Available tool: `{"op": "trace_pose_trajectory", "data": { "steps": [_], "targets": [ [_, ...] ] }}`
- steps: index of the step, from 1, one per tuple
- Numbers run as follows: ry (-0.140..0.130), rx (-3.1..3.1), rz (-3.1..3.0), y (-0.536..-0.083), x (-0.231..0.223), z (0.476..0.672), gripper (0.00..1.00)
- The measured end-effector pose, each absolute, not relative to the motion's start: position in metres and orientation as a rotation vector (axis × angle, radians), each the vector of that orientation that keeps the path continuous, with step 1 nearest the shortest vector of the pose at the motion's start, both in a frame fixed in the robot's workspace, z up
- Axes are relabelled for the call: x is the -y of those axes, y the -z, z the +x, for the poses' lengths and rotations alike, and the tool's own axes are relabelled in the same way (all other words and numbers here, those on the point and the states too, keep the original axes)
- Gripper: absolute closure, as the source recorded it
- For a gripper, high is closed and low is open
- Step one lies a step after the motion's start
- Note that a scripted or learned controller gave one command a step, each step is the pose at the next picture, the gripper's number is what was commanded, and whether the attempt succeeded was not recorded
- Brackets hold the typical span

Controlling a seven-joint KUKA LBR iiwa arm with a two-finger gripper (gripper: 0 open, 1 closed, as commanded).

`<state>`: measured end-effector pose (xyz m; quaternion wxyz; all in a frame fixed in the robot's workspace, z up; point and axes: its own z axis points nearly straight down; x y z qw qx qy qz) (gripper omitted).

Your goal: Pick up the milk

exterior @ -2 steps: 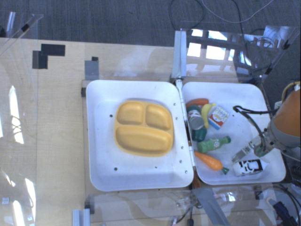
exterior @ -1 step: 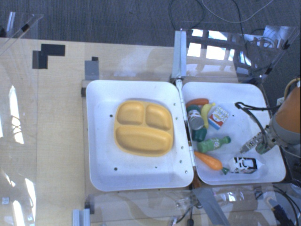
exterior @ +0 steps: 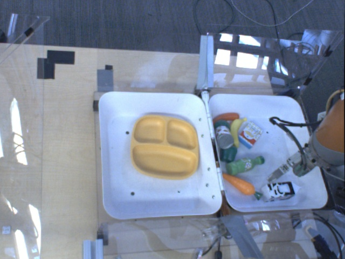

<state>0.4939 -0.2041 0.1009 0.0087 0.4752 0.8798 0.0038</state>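
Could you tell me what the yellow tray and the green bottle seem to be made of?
The yellow tray looks like moulded plastic with a matte finish: one even colour, soft rounded compartments. The green bottle looks like see-through plastic, possibly glass: light glints on its tinted body. It is too small to be sure.
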Motion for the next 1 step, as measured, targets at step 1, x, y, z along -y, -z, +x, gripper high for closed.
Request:
{"op": "trace_pose_trajectory", "data": {
  "steps": [1],
  "targets": [
    [-0.005,-2.810,1.385,-0.1704,0.1656,0.5563,0.00]
  ]
}}
